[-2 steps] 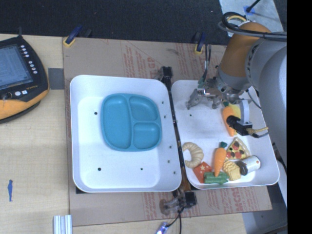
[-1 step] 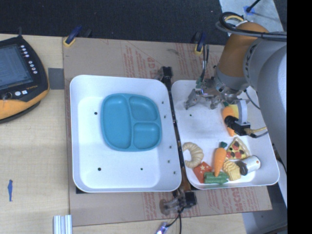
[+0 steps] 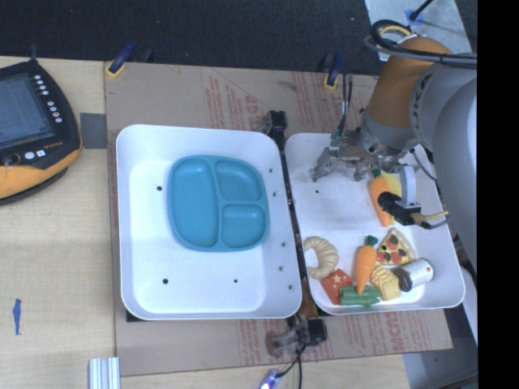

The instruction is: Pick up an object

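My gripper hangs over the far part of the right bin, its fingers spread open above bare white floor with nothing between them. Just to its right lies an orange toy carrot. In the bin's near half sit a croissant, a second carrot, a pizza slice, a silver can, a red piece, a green piece and a tan waffle-like piece.
The left bin holds a blue divided plate. A teach pendant rests on the bench at far left. Clamps stand at the cardboard's far edge and between the bins.
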Controlling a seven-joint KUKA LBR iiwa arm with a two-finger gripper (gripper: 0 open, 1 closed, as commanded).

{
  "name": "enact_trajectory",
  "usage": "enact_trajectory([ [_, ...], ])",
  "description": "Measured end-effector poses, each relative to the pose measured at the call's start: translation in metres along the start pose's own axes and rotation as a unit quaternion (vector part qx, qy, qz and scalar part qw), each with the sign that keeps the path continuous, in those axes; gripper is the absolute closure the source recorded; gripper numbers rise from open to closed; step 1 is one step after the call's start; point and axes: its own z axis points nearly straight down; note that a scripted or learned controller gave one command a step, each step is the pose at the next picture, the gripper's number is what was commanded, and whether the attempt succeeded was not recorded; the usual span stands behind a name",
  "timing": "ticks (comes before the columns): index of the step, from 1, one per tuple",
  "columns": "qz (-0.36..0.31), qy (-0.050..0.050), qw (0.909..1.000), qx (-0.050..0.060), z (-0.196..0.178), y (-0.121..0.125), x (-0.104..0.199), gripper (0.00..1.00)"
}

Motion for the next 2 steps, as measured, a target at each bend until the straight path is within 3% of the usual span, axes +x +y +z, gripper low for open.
enact_trajectory([
  [2,0.0,0.0,1.0,0.001,0.0001,-0.0002,0.0025,0.0],
])
